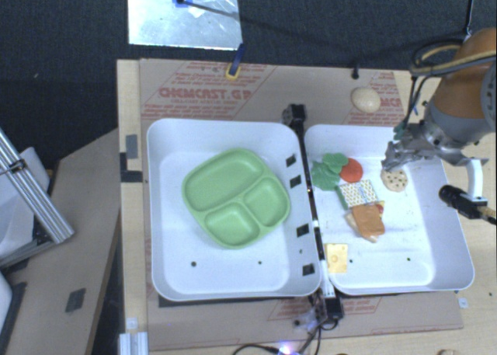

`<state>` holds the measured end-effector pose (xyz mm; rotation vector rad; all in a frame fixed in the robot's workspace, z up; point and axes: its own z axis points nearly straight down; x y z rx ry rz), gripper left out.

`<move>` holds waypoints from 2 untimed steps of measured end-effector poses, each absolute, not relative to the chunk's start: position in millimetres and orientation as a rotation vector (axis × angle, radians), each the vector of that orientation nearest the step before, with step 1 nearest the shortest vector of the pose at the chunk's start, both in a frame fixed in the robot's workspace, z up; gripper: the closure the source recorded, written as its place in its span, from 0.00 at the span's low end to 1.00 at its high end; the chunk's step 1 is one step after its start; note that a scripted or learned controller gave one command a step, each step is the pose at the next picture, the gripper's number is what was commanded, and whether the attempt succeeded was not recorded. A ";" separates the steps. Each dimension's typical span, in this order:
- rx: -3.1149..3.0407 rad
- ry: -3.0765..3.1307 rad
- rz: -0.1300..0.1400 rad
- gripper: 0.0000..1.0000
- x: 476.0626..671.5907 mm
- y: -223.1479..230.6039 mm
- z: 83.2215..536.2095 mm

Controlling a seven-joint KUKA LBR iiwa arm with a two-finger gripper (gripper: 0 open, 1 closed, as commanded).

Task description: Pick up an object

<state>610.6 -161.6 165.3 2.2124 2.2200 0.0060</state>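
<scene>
While the cookie is lying in the right bin, just right of the food pile, my jaws are hovering just above it; I cannot tell their spread, so I am judging descent comes next

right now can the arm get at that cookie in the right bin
Probably yes. The hand hangs just above the cookie, which lies flat on the right bin floor with bare white around it. The nearest food, a patterned cracker, sits apart to its left, so nothing blocks a straight drop.
</scene>
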 end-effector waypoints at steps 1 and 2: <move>2.211 2.221 0.007 1.00 612.7 -162.1 220.0; 2.214 2.231 0.002 1.00 591.1 -114.4 211.0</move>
